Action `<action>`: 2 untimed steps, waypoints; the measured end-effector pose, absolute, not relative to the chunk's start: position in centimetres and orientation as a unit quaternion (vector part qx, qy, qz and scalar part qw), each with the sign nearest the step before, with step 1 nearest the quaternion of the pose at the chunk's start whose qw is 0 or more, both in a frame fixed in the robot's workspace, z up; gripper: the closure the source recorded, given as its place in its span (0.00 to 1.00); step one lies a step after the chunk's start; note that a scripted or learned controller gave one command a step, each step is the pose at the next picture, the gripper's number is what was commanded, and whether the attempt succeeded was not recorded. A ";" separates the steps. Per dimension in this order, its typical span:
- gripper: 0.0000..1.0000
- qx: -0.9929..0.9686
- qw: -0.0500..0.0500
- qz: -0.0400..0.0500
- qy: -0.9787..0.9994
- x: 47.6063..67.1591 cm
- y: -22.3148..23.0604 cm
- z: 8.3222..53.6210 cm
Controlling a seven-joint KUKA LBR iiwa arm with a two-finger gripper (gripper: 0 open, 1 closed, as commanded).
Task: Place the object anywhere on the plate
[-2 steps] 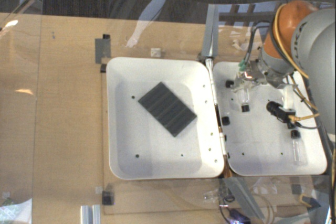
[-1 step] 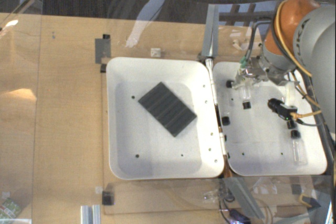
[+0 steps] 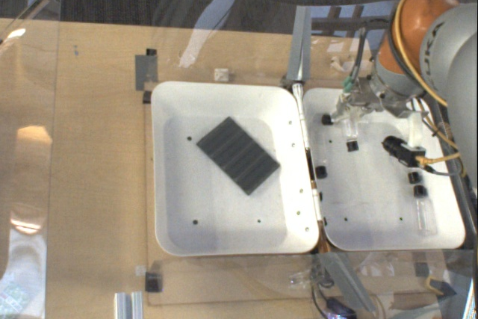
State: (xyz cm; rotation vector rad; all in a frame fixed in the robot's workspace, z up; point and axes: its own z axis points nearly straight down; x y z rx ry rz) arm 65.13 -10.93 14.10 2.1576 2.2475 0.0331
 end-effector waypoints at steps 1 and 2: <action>1.00 0.690 0.015 0.012 0.724 65.3 -10.8 15.3; 0.00 0.690 0.015 0.012 0.724 65.3 -10.7 15.3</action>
